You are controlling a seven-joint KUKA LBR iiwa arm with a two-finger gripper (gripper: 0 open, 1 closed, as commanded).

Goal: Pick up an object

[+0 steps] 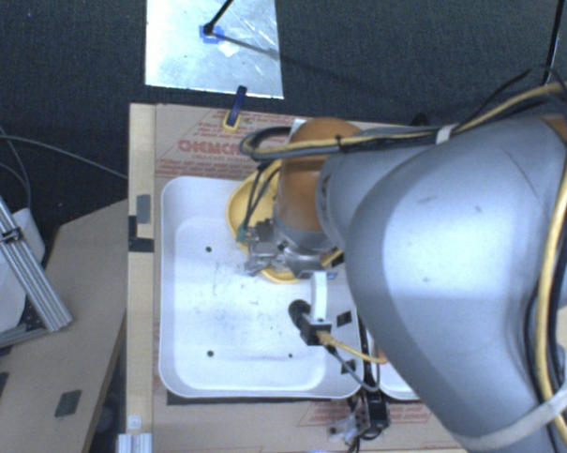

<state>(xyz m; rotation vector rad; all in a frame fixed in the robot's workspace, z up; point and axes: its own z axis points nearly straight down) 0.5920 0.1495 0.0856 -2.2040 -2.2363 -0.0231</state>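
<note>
1 yellow round-edged object (237,214) lies in the left bin (214,312), at its far right corner, partly under the wrist. 1 gripper (260,253) sits low over that object, at the same corner. Whether it is spread or closed, or has hold of anything, cannot be told. 1 grey arm (450,275) crosses the bin's right side.

Left bin (193,358): on the cardboard sheet (203,142), left of the arm (431,274).
Right bin (400,389): beside the left one, mostly under the arm.
Object (237,209): in the left bin's back right corner, partly under the gripper (262,256).
</note>
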